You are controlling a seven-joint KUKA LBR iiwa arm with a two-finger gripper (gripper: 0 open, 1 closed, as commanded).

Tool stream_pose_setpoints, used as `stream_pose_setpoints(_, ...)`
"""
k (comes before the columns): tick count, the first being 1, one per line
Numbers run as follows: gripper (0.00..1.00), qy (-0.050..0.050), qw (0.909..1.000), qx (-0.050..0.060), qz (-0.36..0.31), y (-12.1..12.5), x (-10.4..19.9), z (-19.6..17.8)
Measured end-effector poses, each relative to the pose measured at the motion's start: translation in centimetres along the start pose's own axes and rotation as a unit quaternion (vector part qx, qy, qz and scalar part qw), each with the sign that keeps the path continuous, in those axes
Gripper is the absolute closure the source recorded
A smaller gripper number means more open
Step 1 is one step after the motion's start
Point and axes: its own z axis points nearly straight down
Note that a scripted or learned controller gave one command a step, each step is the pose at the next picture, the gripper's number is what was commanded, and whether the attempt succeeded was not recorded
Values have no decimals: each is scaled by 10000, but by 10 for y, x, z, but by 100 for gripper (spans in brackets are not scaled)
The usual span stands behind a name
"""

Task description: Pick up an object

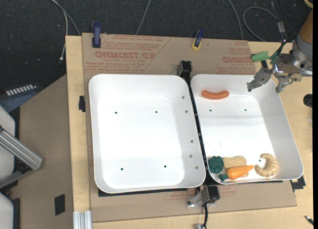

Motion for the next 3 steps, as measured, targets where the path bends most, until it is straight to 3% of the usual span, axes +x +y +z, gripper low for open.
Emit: stream_pose_setpoints(3,0,6,10000,25,-1,-13,11,167)
